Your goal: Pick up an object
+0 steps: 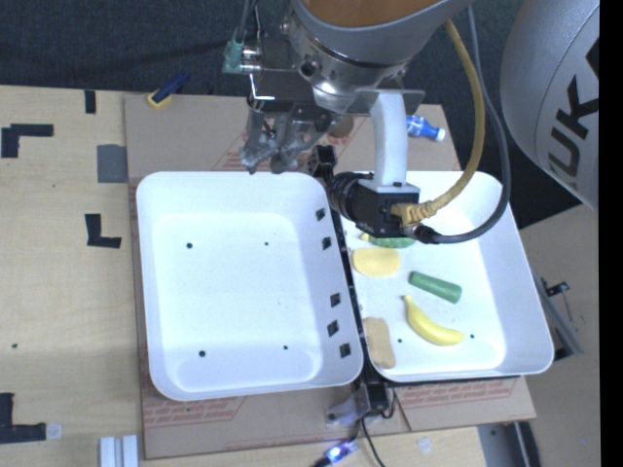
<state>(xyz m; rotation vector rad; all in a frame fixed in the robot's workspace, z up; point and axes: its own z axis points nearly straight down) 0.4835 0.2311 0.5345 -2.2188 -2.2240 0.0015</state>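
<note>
In the right bin (506,261) lie a pale yellow rounded piece (376,262), a green cylinder (434,287), a yellow banana (431,327) and a tan oblong piece (378,341) against the near left wall. A bit of green (386,242) peeks out from under the black wrist part. My gripper (278,150) hangs over the far rim of the left bin (156,261), left of all these objects and apart from them. I see nothing in it.
The arm's grey and orange body fills the top middle, and a black unit with a yellow hose (389,207) overhangs the right bin's far left corner. A blue-and-white item (425,127) lies on the cardboard behind the bins.
</note>
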